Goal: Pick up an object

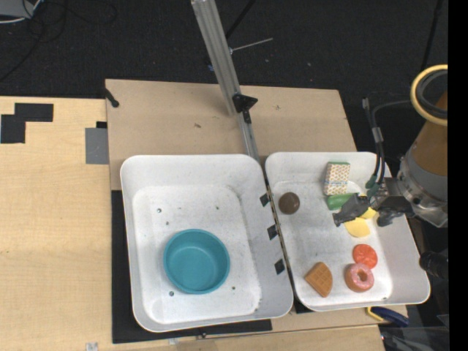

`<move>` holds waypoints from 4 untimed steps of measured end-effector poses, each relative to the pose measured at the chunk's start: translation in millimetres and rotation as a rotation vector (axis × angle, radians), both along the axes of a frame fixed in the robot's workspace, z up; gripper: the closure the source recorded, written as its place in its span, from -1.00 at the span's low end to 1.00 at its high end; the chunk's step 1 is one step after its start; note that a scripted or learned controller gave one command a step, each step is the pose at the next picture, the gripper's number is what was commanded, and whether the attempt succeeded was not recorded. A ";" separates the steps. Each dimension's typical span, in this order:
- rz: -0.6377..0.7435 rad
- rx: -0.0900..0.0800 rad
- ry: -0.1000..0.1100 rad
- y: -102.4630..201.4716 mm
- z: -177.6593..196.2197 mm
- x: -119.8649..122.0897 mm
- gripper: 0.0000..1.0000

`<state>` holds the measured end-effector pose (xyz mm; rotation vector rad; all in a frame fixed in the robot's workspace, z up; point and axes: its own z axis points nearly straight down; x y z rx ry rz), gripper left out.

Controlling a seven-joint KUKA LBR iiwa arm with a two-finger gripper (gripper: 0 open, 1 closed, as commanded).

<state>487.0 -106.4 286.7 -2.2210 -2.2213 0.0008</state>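
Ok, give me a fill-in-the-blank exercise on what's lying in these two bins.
1. The round teal plastic bowl sits in the ____ white bin.
2. The pink ring-shaped doughnut toy lies directly below the round ____ toy.
3. The small brown ball lies near the right white bin's ____ wall.
4. The robot's hand hovers over the ____ bin.

Missing words: left; red; left; right

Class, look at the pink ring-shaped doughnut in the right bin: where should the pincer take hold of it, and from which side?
The doughnut seems to lie flat near the right bin's front corner, hole upward. Probably best to come straight down from above, one finger in the hole and one outside, pinching the band on the side facing the brown wafer, away from the bin wall and red piece.
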 end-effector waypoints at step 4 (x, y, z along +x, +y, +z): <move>-0.001 0.000 0.001 10.3 -158.1 6.9 1.00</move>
